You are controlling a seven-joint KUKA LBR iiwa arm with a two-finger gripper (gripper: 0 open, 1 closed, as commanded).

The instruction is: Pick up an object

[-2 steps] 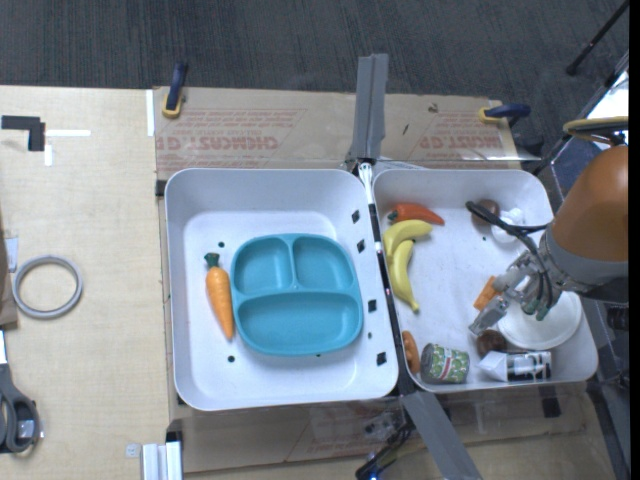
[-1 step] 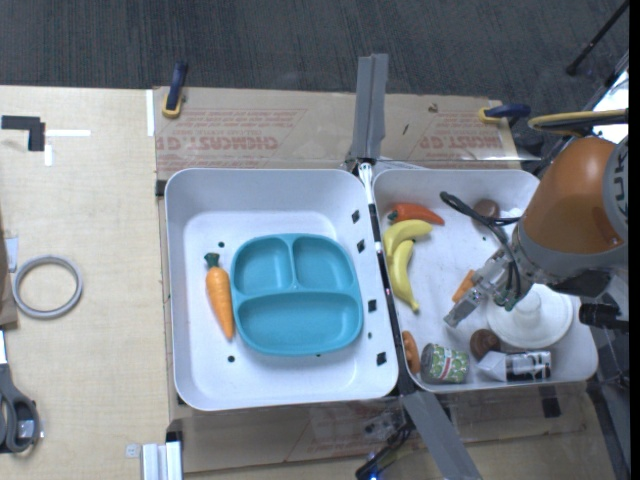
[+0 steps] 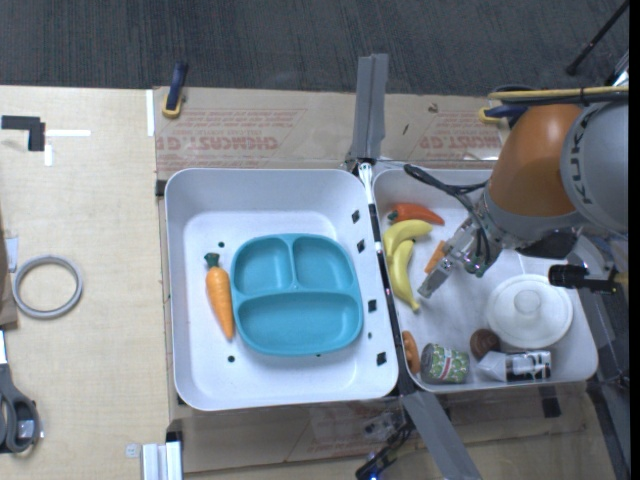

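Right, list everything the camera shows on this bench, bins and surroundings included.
bins: 2, white, side by side on the bench
divided plate: 1, teal, middle of the left bin
carrot: 1, orange with a green top, left bin, beside the plate's left edge
bananas: 2, yellow, right bin by its left wall
chilli pepper: 1, red-orange, right bin above the bananas
lidded pot: 1, white, right bin, right side
tin can: 1, green label, right bin, front edge
tube: 1, white with a dark label, right bin, front right
tape roll: 1, grey, on the bench at far left
arm: 1, grey with an orange band, over the right bin
gripper: 1, low beside the bananas
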